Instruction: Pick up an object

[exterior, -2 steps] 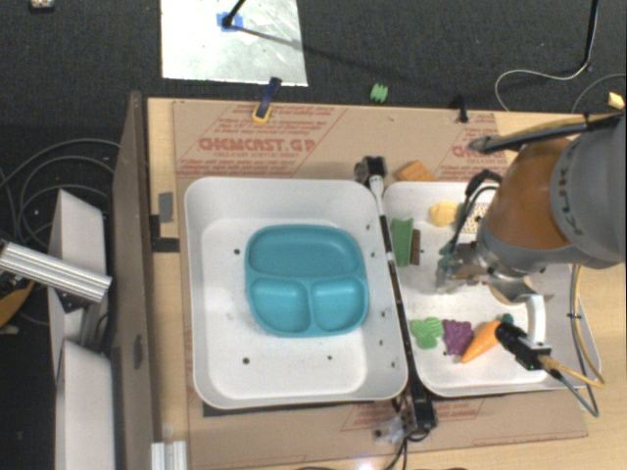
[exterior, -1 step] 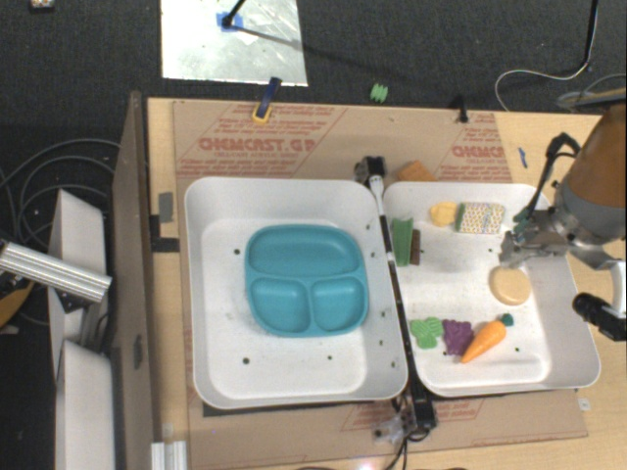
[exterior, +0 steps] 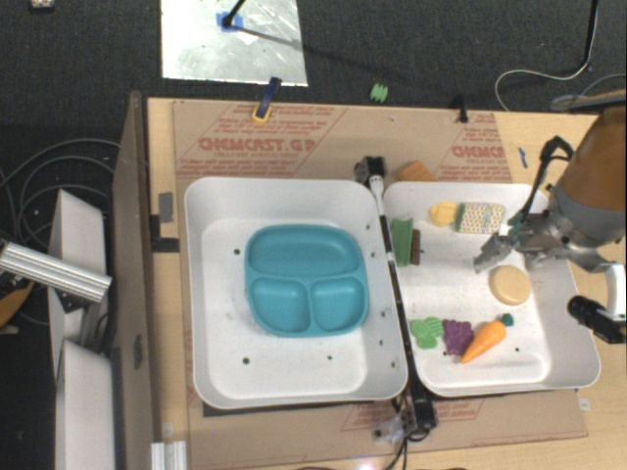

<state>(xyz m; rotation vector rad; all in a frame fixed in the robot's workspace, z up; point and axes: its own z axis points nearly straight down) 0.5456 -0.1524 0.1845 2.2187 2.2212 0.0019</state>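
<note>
My gripper (exterior: 498, 245) hangs over the right bin (exterior: 573, 355), near its middle right. Just below it lies a tan round biscuit (exterior: 509, 285), and it is not touching it as far as I can tell. Behind the gripper are a white speckled block (exterior: 479, 217) and a yellow piece (exterior: 444, 213). A green block (exterior: 402, 240) with a brown piece (exterior: 415, 246) beside it rests against the bin's left wall. Along the front lie a green leafy piece (exterior: 425, 332), purple grapes (exterior: 457, 336) and an orange carrot (exterior: 486, 338).
The left bin (exterior: 211, 360) holds a blue divided plate (exterior: 306, 278). An orange piece (exterior: 416, 172) sits on the cardboard behind the bins. The arm (exterior: 598, 189) comes in from the right, above the right bin's far corner. A black part (exterior: 595, 318) overhangs the right rim.
</note>
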